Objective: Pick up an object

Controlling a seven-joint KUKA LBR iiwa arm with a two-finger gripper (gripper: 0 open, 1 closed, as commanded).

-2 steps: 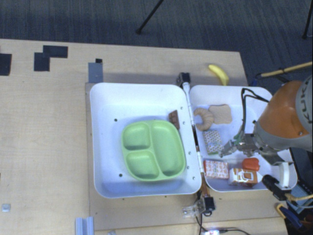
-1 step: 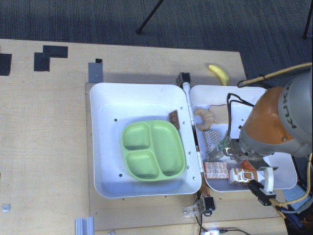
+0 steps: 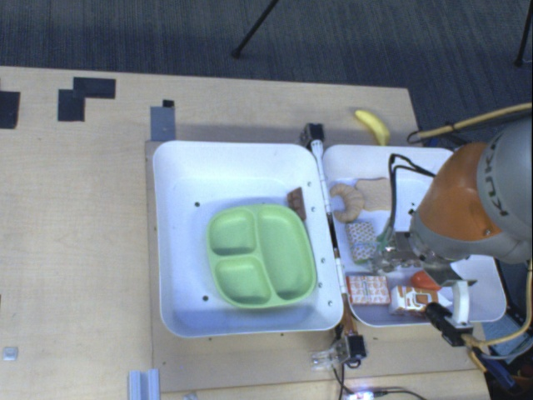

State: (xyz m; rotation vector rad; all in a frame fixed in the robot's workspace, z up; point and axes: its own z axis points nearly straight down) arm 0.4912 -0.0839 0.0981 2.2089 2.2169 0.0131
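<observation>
The grey arm with its orange band (image 3: 456,200) is reaching over the right white bin (image 3: 491,302), its gripper (image 3: 385,257) hovering above small packets, while a green 3-compartment plastic tray (image 3: 261,255) is lying in the left white bin (image 3: 179,223).

The green divided plate (image 3: 261,255) fills the left bin's (image 3: 179,182) middle, leaving open floor along its far and left walls.
</observation>
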